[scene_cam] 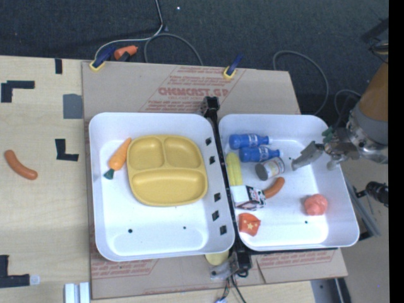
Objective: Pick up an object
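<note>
Red print "CHEMCAST GP" on the brown board [189, 92]; smaller lines beneath illegible.

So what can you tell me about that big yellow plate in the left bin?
The yellow plate looks like smooth plastic, rounded at the corners, with three compartments: two smaller ones at the far side and one wide one nearer the camera. It lies flat in the left bin, towards its far side. Nothing sits in its compartments. A toy carrot lies along its left edge, close against it or touching.
</note>
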Robot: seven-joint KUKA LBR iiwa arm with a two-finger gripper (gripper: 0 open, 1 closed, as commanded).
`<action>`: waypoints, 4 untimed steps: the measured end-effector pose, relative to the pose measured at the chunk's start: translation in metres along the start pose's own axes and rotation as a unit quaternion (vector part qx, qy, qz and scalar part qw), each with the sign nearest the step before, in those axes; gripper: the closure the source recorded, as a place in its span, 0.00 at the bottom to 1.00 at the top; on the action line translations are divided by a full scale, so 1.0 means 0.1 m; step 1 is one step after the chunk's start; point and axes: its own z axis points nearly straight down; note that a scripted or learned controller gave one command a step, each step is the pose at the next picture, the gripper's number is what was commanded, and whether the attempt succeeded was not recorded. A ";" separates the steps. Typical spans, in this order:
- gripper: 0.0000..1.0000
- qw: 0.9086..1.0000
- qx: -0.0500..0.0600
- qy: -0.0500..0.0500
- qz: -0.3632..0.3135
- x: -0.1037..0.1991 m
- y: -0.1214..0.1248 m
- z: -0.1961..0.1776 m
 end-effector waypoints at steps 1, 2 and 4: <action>0.00 1.000 0.004 0.003 -0.004 0.80 0.28 0.94; 0.00 1.000 -0.001 0.000 0.003 0.45 -0.46 1.54; 0.00 1.000 -0.003 -0.008 0.001 0.75 0.89 1.50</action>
